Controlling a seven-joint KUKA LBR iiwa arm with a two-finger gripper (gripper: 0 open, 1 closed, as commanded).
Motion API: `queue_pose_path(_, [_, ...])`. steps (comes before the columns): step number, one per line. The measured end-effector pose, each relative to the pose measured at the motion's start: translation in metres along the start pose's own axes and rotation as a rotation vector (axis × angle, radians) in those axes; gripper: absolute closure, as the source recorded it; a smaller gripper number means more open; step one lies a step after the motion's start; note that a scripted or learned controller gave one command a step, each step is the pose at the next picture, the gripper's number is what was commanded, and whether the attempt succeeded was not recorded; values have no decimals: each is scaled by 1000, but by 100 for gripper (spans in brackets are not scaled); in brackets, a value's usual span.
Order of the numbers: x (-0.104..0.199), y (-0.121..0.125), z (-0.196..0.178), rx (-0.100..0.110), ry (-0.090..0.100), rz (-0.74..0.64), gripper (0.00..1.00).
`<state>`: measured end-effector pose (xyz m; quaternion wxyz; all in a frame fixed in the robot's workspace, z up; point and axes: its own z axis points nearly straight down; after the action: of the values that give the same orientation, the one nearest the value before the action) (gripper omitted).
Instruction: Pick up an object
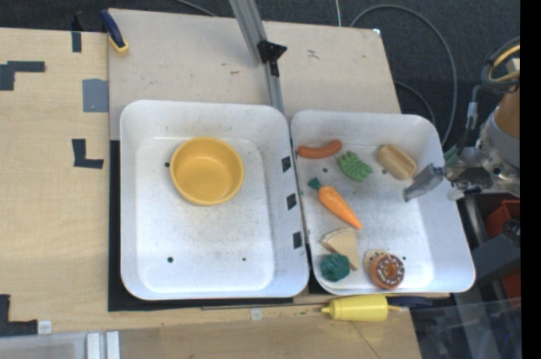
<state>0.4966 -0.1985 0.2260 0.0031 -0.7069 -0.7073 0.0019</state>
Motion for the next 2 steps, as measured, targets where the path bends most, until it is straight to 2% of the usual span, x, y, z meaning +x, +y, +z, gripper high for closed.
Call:
queue_pose_path(1, [0, 3, 44, -1, -1, -1, 0])
queue_pose_path(2, [5, 0, 108, 1, 0, -1, 0])
